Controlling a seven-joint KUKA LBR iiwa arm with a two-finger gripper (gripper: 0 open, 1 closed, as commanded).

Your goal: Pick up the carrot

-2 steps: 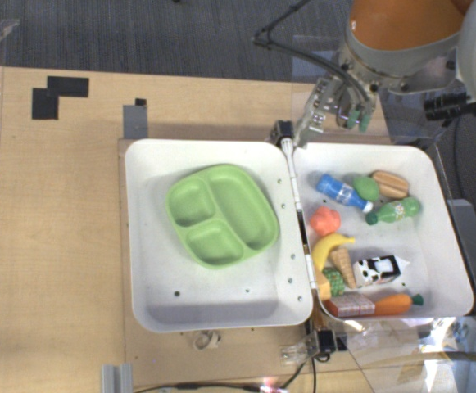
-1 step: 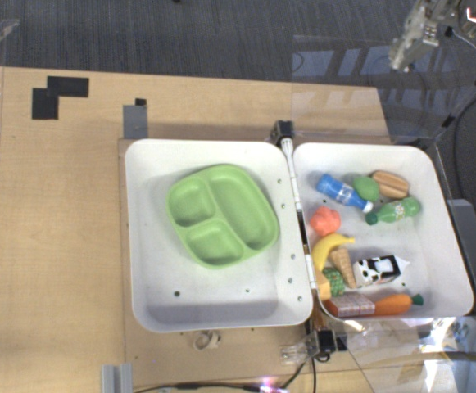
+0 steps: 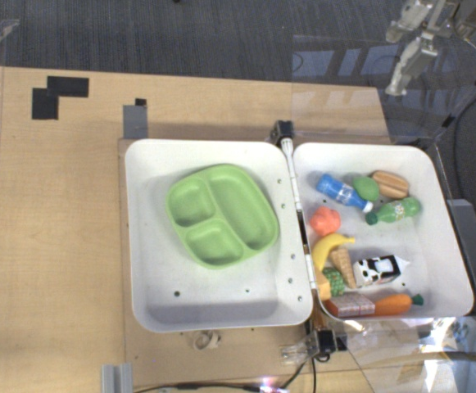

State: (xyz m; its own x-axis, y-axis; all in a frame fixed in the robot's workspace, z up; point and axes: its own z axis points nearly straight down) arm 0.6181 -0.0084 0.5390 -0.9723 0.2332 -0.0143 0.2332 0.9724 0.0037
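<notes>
Carrot (image 3: 394, 304), a single orange toy with a green tip, lies along the near wall of the right bin (image 3: 439, 188), just beside a reddish box (image 3: 353, 305) in that bin's near-left corner. Two shallow white bins sit side by side on the wooden counter (image 3: 57, 219). One green divided plate (image 3: 221, 214), with three compartments, rests alone in the left bin (image 3: 143, 244), with bare white floor around it. Roughly ten small toys crowd the right bin: one blue bottle (image 3: 341, 191), one green bottle (image 3: 395, 211), one bun-like piece (image 3: 391, 183), one red-orange fruit (image 3: 326, 219), one banana (image 3: 328, 249), one cone (image 3: 344, 268) and one black-and-white carton (image 3: 378, 271) among them. The carton sits just behind the carrot, while bare floor lies to the carrot's right. The hand (image 3: 401, 79) hangs over the dark floor at upper right, well apart from both bins; whether its fingers are spread or closed cannot be made out.
</notes>
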